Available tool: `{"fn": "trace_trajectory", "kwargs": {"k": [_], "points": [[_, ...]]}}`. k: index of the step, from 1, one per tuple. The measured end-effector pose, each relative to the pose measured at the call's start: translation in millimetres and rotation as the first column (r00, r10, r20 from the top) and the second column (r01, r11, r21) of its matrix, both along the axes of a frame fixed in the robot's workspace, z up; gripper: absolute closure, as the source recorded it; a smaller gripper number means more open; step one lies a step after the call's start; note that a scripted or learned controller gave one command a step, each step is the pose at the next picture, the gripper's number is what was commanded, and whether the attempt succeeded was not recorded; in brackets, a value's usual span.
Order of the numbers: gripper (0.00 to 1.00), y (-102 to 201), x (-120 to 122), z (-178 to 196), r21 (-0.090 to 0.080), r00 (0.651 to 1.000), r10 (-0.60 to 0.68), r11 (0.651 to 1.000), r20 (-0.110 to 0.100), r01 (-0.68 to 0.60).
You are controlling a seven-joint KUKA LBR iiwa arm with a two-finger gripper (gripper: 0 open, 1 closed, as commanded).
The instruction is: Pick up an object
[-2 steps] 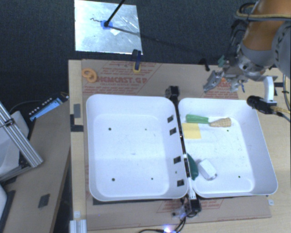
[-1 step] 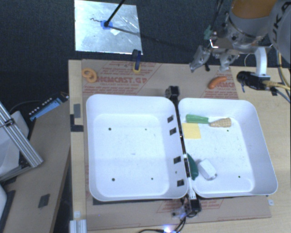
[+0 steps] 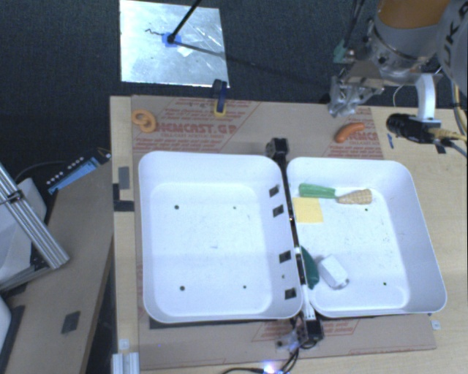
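The right bin [image 3: 409, 219] holds a brush with a green handle [image 3: 333, 193], a yellow square pad [image 3: 308, 211] just below it, and a white block [image 3: 333, 272] beside a dark green piece [image 3: 311, 269] near the front left corner. My gripper [image 3: 347, 98] hangs high above the bench behind the right bin, well clear of everything in it. Nothing shows between its fingers. The grey arm with its orange band [image 3: 409, 11] enters from the top right.
The left bin [image 3: 153, 175] sits beside the right one, joined by black clips along the shared rim. On the board behind the bins lie an orange sausage-shaped item [image 3: 349, 131], a pretzel-like ring [image 3: 144, 120] and a yellow-blue clamp [image 3: 219, 98].
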State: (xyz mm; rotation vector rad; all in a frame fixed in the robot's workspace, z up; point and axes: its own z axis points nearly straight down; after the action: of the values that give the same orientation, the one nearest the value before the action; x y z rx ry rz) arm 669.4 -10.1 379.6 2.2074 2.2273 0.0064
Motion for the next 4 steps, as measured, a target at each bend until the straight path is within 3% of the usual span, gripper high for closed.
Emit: {"fn": "trace_trajectory", "kwargs": {"k": [1,2,4], "points": [[1.00,11.1,-45.5,163.4,0.003,1.000,-0.002,1.000,0.014,0.002],[1.00,-69.0,-103.9,156.7,-0.001,1.000,-0.016,1.000,-0.004,0.016],[1.00,-200.1,-177.3,155.8,-0.002,1.000,-0.014,1.000,-0.004,0.014]]}}
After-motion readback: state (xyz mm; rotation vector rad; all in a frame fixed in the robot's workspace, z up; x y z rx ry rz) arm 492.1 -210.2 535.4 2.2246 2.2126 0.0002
